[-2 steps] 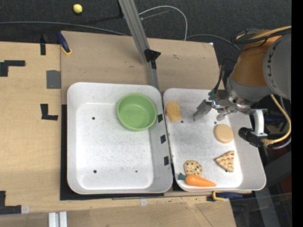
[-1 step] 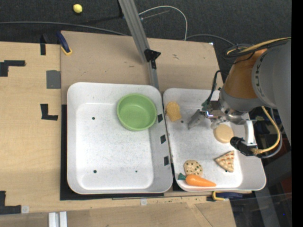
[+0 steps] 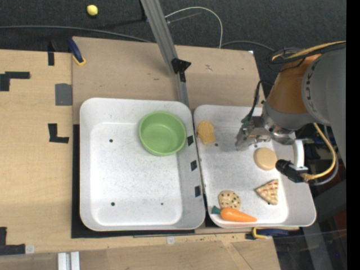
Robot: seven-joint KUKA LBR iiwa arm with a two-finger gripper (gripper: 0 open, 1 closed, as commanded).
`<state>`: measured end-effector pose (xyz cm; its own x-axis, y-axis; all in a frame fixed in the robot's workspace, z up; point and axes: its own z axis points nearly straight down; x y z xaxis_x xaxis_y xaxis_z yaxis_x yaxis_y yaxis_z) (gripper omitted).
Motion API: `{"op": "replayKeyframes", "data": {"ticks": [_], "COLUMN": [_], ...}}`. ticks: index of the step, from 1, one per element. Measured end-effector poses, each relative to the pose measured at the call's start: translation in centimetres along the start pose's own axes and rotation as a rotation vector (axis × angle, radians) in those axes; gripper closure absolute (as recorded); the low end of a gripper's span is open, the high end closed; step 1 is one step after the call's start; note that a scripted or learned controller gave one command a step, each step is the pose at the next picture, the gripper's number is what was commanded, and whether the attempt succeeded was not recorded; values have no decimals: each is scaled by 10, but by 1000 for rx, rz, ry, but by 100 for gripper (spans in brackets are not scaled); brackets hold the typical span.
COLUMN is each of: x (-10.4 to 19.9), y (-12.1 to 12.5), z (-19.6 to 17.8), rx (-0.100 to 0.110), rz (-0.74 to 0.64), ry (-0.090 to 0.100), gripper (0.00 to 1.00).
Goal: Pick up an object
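The right bin (image 3: 298, 210) holds several toy foods. A yellow-tan bread piece (image 3: 206, 132) lies by its left wall and a round beige bun (image 3: 265, 159) sits mid-right. Along the front are a pizza slice (image 3: 268, 191), a speckled cookie (image 3: 228, 198) and an orange carrot (image 3: 238, 215). My gripper (image 3: 247, 138) hangs over the upper middle of this bin, just up-left of the bun and right of the bread piece. Nothing is visibly held in it.
The left bin (image 3: 112, 179) holds a green bowl (image 3: 162, 132) at its back right. A grey metal pole (image 3: 163, 32) slants down to the bins' shared rim. Cables and the arm's body (image 3: 304, 89) crowd the right side.
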<state>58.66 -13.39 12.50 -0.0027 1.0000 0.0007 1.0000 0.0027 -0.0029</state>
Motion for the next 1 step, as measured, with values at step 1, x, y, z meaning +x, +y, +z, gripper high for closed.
{"op": "replayKeyframes", "data": {"ticks": [1], "x": [-6], "y": [9], "z": [-52], "rx": [-7], "rz": [1], "ry": [-2], "gripper": [100]}}
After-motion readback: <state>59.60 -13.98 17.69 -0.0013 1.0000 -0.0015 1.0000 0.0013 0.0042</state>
